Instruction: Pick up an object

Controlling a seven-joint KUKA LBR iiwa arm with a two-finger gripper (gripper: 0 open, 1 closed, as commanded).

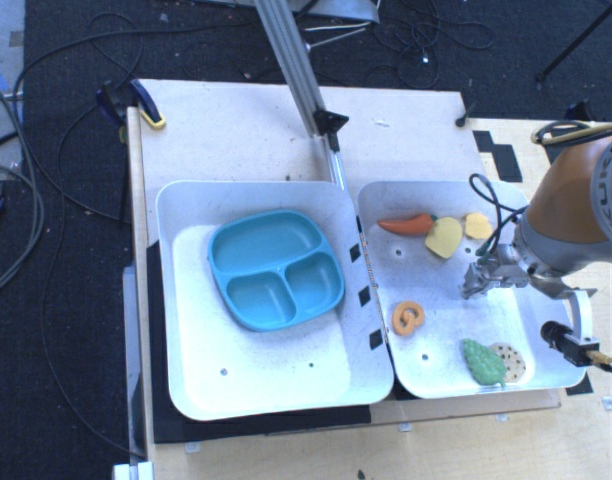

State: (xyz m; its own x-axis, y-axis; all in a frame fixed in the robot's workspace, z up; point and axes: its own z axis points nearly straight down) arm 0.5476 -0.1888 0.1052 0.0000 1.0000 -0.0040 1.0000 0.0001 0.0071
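The right bin point(431, 363) holds several toy foods. An orange carrot point(406, 225) lies at its far left, with a yellow pear-like piece point(444, 237) and a small yellow piece point(478, 226) to its right. An orange pretzel point(408, 317) sits near the bin's left wall. A green leafy piece point(483, 361) and a round speckled cookie point(507, 361) lie at the front. My gripper point(475, 284) hangs low over the bin's middle right, with bare floor under it, right of the pretzel and below the yellow pieces. Nothing shows between its tips.
A blue three-part plate point(276, 268) rests in the left bin point(256, 378). A slanted metal pole point(291, 53) reaches down to the bins' far edge. The grey arm point(576, 213) covers the right bin's right side. Black cables lie on the dark floor around the bench.
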